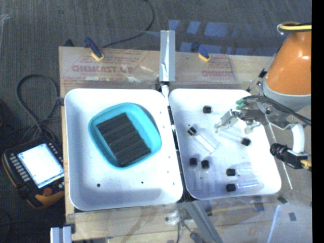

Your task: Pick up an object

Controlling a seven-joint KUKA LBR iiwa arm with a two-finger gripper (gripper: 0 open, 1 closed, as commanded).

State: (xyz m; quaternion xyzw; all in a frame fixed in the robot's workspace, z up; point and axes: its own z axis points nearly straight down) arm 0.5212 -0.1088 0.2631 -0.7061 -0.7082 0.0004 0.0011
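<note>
The right bin (263,184) holds several small clear vials with black caps. One vial (200,138) lies near the bin's left-centre. Two more (242,172) (240,187) lie near the front right, and loose black caps (206,109) (193,161) are scattered around. My gripper (226,121) hangs over the upper middle of this bin, pointing left, just right of and above the left-centre vial. The grey arm with its orange band (292,59) comes in from the upper right. Nothing shows in the gripper's hold.
The left bin (81,186) contains a blue dish (101,120) with a black ridged block (123,138) in it. A metal post (167,54) stands behind the gap between the bins. Blue clamps (93,47) (202,52) sit on the back board. A teach pendant (35,167) lies on the floor at left.
</note>
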